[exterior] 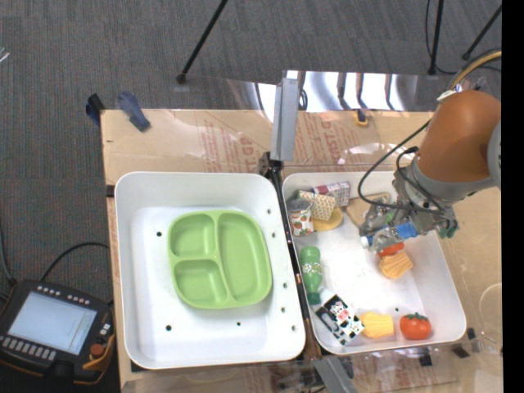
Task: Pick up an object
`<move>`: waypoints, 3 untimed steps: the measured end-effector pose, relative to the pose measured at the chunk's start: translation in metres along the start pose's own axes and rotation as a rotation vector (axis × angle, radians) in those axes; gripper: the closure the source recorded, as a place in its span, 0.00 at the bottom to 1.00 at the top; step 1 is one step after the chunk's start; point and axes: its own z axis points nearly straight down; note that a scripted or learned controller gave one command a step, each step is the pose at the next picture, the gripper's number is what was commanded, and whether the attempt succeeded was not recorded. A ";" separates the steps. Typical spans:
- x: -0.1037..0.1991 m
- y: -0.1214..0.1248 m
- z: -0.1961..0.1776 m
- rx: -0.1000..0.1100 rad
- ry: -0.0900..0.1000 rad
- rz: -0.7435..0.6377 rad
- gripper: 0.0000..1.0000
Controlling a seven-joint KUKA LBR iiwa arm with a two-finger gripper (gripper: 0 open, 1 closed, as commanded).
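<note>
My gripper hangs low over the right side of the right bin, under the arm's orange band. A small blue and red item sits directly beneath it, touching or very close; I cannot tell whether it is gripped. Just below lies a ridged yellow-orange piece. Elsewhere in this bin are a green bottle, a small can, a box, a yellow waffle-like piece, a black-and-white carton, a yellow corn piece and a tomato.
The left bin holds a green divided plate. A metal post rises at the back between the bins. A teach pendant lies on the floor at lower left.
</note>
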 end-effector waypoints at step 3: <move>-0.048 0.094 -0.127 0.005 -0.024 0.275 1.00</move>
